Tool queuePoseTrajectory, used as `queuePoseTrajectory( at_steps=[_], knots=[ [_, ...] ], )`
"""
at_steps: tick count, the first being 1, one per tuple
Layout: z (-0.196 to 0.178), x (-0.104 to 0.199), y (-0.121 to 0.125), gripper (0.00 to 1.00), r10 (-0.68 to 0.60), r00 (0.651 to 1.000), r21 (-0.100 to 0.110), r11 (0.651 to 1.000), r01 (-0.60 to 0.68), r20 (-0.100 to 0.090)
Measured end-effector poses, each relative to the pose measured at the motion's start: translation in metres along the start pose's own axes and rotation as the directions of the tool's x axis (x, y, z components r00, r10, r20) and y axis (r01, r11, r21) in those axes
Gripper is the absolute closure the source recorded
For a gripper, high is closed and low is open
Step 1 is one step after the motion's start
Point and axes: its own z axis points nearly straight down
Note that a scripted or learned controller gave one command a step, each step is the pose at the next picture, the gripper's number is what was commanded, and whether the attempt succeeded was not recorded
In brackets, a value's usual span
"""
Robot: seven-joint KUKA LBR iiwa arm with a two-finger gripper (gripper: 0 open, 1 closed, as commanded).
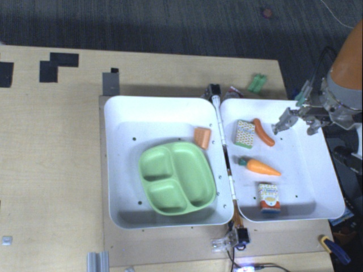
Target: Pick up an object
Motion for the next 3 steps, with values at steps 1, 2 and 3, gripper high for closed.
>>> queuePoseTrajectory(
  at_steps=[1, 2, 3],
  knots=[
    [0.182, 0.003, 0.023, 0.00, 0.003, 1.000, 0.002, 1.000, -0.003, 0.000],
    [0.194, 0.012, 0.067, 0.00, 0.000, 1.000, -0.003, 1.000, 0.000, 0.000],
    [0.195, 0.020, 0.111, 0.00, 0.000, 1.000, 0.001, 1.000, 0.000, 0.000]
  ],
)
